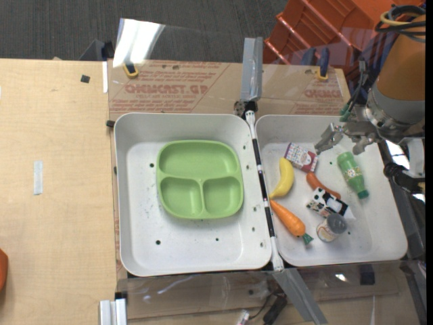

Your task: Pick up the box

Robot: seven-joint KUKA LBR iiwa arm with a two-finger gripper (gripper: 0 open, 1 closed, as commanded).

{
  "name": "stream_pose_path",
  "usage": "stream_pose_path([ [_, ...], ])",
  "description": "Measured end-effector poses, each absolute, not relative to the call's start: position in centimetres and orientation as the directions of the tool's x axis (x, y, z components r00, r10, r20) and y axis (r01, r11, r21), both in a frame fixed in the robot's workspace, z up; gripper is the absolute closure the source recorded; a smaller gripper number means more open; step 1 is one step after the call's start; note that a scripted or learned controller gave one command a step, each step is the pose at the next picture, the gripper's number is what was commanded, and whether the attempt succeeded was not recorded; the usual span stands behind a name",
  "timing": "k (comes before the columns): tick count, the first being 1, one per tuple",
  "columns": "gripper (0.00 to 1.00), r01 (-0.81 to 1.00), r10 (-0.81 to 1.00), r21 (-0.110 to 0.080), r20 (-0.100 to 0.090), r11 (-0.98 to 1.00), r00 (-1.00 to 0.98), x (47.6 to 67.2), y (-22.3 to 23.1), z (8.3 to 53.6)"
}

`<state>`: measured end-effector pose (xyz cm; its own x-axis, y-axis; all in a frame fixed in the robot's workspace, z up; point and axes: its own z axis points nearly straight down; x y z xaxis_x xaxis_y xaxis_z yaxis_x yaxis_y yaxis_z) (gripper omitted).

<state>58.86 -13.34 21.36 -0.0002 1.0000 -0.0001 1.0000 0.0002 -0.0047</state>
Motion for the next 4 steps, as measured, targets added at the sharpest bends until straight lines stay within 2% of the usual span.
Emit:
stream_pose_path([
  [1,0.0,1.0,1.0,0.0,-0.001,0.01,-0.01,61.3,-9.8,10.5],
  [2,1.0,1.0,1.0,0.0,-0.001,0.006,-0.006,61.3,-10.0,11.4],
  [3,0.0,1.0,1.0,0.0,-0.001,0.006,-0.006,61.3,-10.0,11.3],
  [4,0.0,1.0,1.0,0.011,-0.003,0.002,-0.002,63.3,-10.4,9.9],
])
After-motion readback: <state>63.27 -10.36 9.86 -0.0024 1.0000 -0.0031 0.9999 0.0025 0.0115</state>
